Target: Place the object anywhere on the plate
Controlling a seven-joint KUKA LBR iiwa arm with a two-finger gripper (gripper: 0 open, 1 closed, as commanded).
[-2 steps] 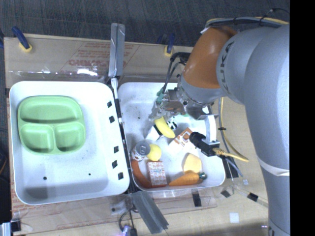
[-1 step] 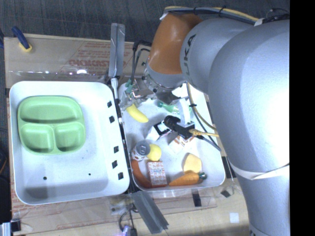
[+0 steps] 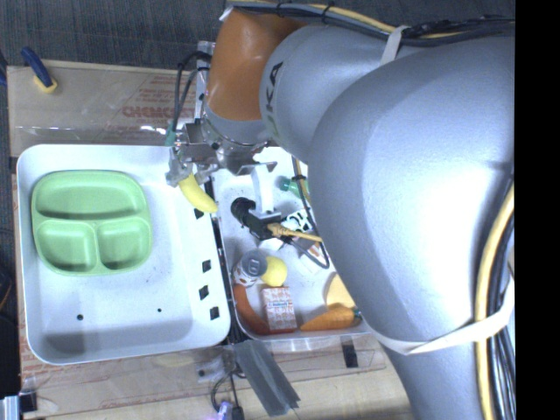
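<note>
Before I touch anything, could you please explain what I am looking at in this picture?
This is one picture from a camera fixed above the bench, looking down at a slant. The big grey shape with the orange band is a robot arm reaching in from the right. Its claw is over the seam between two white bins. The left bin holds a green divided plate. The right bin holds mixed small things, among them a yellow ball and a red-and-white box. A banana sits right under the claw; I cannot tell whether it is gripped.
</note>
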